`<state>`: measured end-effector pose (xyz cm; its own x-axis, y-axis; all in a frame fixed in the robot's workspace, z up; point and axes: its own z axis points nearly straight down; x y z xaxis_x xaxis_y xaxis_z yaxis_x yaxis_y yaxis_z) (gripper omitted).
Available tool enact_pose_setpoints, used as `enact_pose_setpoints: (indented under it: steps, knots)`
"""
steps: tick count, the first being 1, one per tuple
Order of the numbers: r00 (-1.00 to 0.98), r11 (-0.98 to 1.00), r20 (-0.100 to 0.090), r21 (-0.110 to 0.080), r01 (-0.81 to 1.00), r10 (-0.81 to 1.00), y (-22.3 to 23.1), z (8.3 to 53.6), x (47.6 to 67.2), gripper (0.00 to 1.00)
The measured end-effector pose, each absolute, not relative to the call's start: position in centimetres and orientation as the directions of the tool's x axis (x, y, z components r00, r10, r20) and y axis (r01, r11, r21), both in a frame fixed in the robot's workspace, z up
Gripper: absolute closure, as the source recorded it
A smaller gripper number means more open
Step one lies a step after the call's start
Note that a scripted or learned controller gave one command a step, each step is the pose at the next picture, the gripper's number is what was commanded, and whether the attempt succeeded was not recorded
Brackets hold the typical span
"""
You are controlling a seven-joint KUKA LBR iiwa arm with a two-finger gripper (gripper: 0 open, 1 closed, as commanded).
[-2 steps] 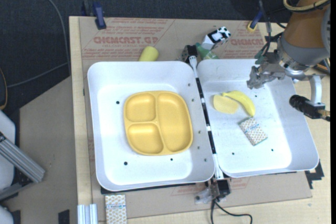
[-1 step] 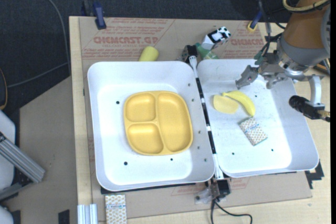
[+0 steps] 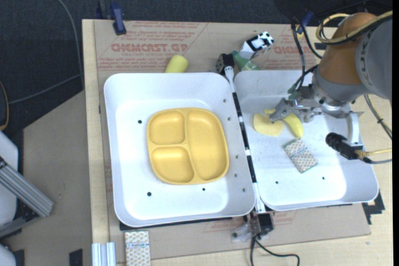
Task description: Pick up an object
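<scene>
**Two bins side by side on the bench**

The left white plastic bin [image 3: 118,152] holds a yellow three-compartment plastic plate [image 3: 187,145] at its middle. In the right white plastic bin [image 3: 324,187], a pale yellow rounded slice [image 3: 267,126] and a yellow banana-shaped piece [image 3: 294,127] lie touching near the bin's left wall, with a small speckled square pad [image 3: 300,156] just in front of them. A yellow cylinder [image 3: 177,63] rests on the bench [image 3: 93,71] behind the left bin.

The brown bench board [image 3: 206,47] reads "CHEMCAST GP" (in red, repeated).
</scene>
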<state>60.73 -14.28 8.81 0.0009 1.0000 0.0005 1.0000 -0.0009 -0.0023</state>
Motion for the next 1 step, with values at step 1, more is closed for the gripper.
enact_pose_setpoints:
  steps: [1]
  knots:
    - [0.001, -0.001, 0.000, 0.001, 1.000, 1.000, -14.26, 9.89, 60.83, 1.00]
